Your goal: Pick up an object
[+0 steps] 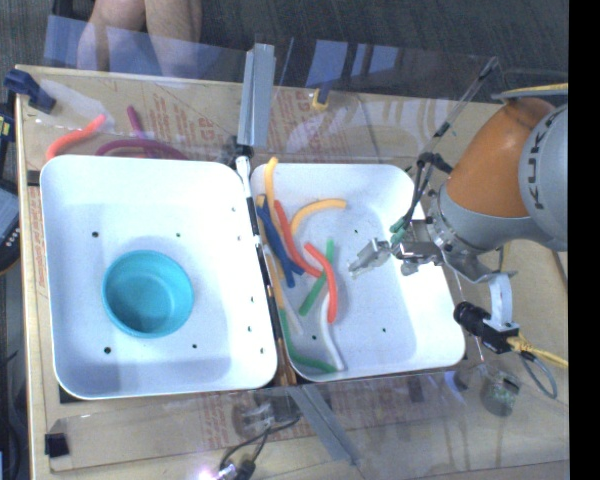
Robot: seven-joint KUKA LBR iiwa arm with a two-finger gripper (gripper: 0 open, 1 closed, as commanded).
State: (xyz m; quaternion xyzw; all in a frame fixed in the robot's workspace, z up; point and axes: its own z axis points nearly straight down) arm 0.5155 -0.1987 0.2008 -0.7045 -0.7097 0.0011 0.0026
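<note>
The gripper [365, 259] is hovering over the right bin [420, 343]; whether its claw is wide or narrow cannot be told. The task's things, thin bendy strips [302, 258] in yellow, orange, blue, red and green, are lying tangled at the gripper's nine o'clock, along that bin's left side; a blue bowl [148, 292] is sitting in the left bin [80, 193].

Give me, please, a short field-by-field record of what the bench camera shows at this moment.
left bin: holds a blue bowl, upright
right bin: holds a pile of coloured strips in yellow, blue, red and green, towards its left side
gripper: over the right bin, right of the strips, nothing seen between its fingers
arm: reaches in from the right
</note>
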